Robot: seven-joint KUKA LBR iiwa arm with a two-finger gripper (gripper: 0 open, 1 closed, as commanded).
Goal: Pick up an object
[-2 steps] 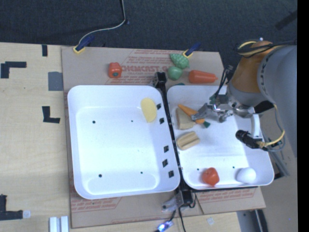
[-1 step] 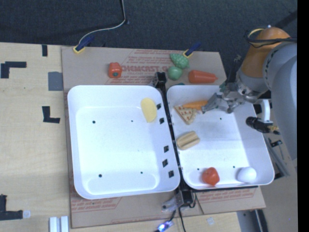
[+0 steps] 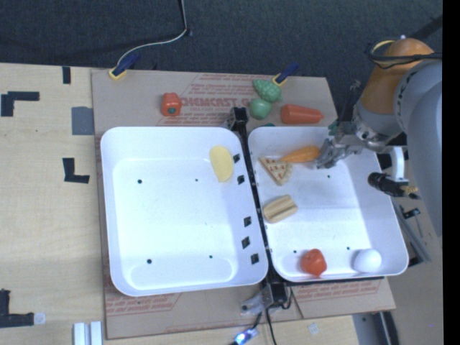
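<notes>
Cardboard-topped bench (image 3: 208, 106) carries two white bins side by side. Gripper (image 3: 327, 154) low in right bin (image 3: 374, 221), at far end, touching orange carrot-like piece (image 3: 302, 154) lying beside waffle wedge (image 3: 276, 169). Jaw state: cannot tell, wrist hardware masks it. Carrot piece looks like light, stiff, smooth plastic; likely slippery, tapered; best taken across thicker middle. Right end of carrot hidden under gripper. Whether it is actually pinched, unclear. Left bin (image 3: 129, 192) holds yellow piece (image 3: 222, 162).
</notes>
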